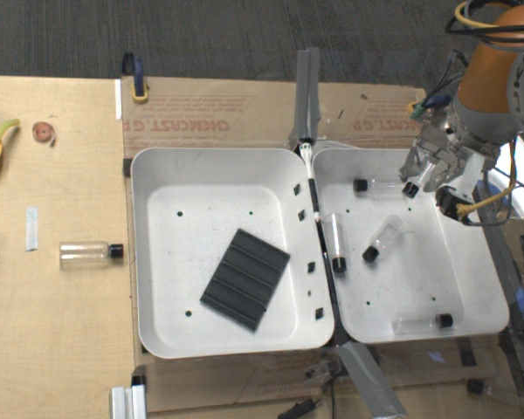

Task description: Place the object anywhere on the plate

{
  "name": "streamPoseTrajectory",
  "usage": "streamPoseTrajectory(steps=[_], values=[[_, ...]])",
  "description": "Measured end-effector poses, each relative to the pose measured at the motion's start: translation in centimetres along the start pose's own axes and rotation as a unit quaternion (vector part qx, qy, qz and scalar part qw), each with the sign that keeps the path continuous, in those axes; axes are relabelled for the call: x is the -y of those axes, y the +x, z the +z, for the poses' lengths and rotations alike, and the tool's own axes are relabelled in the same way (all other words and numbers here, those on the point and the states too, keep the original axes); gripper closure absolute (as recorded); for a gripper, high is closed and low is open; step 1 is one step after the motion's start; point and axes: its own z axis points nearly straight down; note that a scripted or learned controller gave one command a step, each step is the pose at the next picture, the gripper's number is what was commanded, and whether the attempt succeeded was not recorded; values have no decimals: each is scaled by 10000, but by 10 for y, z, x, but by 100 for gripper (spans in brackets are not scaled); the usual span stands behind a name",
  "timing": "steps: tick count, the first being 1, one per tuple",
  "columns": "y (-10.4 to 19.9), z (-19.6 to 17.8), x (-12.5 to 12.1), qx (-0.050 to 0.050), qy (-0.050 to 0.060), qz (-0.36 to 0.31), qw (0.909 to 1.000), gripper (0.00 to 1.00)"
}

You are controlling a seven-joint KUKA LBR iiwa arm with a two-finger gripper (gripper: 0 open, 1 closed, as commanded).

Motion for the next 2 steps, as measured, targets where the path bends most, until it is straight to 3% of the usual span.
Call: streamPoseTrajectory(steps=[1,2], values=[[84,5,62,8,4,-308,9995,100],[165,6,90,9,-3,-957,9954,100]])
